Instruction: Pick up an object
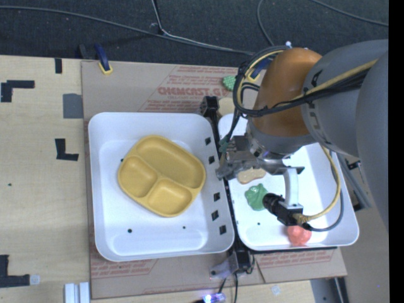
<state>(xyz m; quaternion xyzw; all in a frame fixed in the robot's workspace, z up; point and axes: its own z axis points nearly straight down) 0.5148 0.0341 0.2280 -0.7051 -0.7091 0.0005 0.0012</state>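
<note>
Hovering low over the right bin (pixel 344 229), our end effector (pixel 243 167) sits near that bin's left wall, just above a tan object (pixel 250 176) with a green object (pixel 255 197) just beside it and a pink object (pixel 298 235) further toward the front; we cannot tell its state from this angle. We judge the main risks to be nudging the tan object against the wall or catching the green one too, while the yellow tray (pixel 161 175) lies apart in the left bin (pixel 104 169).

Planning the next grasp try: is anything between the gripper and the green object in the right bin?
Nothing visible. The gripper sits just above the tan piece, and the green object lies right beside that, uncovered on the right bin floor.
</note>
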